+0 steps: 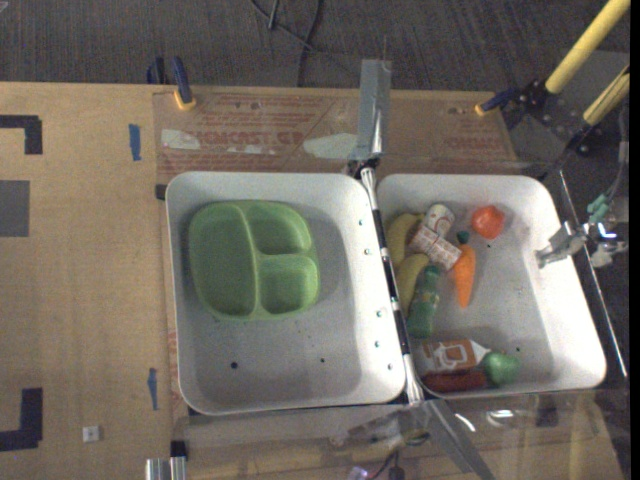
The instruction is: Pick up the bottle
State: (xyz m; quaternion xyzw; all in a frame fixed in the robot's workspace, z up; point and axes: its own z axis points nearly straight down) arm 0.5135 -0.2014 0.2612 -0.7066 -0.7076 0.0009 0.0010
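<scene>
I can read no word for certain. Faint reddish print runs across the cardboard sheet (262, 133) behind the bins, too blurred to spell out. The small carton (452, 353) in my right bin carries an orange label, also illegible.

green bottle (423, 305) glossy plastic; divided green plate (253, 259) smooth matt plastic; white bins (300, 368) smooth plastic; bench (80, 298) matt wood, cardboard sheet (260, 133) far.
</scene>
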